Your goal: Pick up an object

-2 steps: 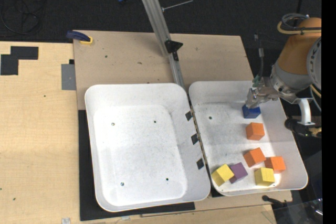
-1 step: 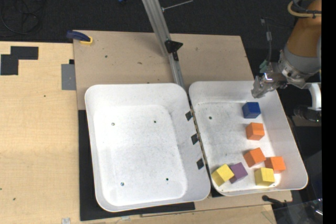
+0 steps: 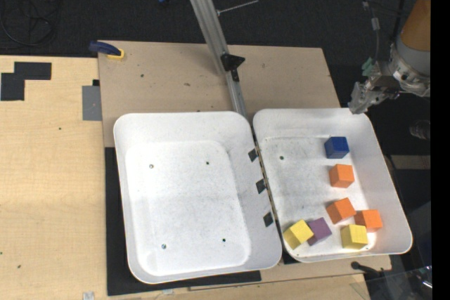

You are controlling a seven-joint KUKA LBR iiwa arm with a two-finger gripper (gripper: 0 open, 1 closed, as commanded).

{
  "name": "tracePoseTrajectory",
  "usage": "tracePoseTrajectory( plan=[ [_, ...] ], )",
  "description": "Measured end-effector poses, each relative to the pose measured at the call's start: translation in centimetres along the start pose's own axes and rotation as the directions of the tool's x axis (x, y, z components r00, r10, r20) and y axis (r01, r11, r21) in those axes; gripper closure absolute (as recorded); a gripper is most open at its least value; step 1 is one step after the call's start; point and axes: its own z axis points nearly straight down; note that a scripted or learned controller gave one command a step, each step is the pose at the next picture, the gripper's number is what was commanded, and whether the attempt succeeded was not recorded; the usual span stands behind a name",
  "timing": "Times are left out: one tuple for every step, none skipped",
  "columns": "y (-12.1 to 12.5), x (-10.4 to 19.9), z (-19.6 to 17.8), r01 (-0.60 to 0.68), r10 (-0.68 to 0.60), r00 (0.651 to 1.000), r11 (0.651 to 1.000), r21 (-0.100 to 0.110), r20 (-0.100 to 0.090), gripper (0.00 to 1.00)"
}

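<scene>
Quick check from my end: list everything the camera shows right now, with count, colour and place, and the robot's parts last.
Blue block: 1, blue, right bin, far right side.
Orange blocks: 3, orange, right bin; one below the blue one, one lower, one near the right rim.
Yellow blocks: 2, yellow, right bin near edge; one at left, one at right.
Purple block: 1, purple, beside the left yellow one.
Bins: 2, white; left bin, right bin.
Metal rail: 1, silver, slanting behind the bins.
Clamp: 1, blue and yellow, bench's far left corner.
Arm: 1, grey with orange band, upper right.
Gripper: 1, above the right bin's far right corner, apart from the blocks.
</scene>
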Motion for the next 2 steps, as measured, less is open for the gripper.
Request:
tracePoseTrajectory(
  plan=[
    [0.1,-0.2,-4.8,0.002,-0.002,1.0,1.0,0.001,0.0,1.0],
    [-1.5,4.7,-2.8,0.002,-0.002,1.0,1.0,0.01,-0.004,1.0]
  ],
)
